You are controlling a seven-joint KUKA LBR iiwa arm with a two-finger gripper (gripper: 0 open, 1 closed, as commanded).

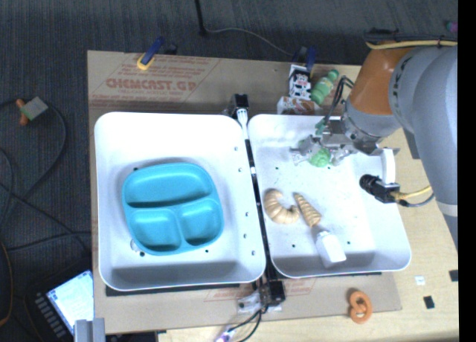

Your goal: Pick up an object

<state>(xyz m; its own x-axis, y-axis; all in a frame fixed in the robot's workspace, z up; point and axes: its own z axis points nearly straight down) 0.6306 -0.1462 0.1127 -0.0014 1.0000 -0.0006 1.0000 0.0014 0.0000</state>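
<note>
Metal gripper (321,147) at one o'clock in right bin (387,247), over green lump (320,158); finger state unclear. Ridged croissant (279,207), cone (307,209) near centre.

The 2 bins (111,184) are white, and the left one holds a bright blue tray (172,205). In the right bin lie a tan croissant (280,207), a brown-and-cream cone (308,210), a white bottle (330,247) and a green object (320,158). The arm (424,102) is grey with an orange band (372,84).
</note>
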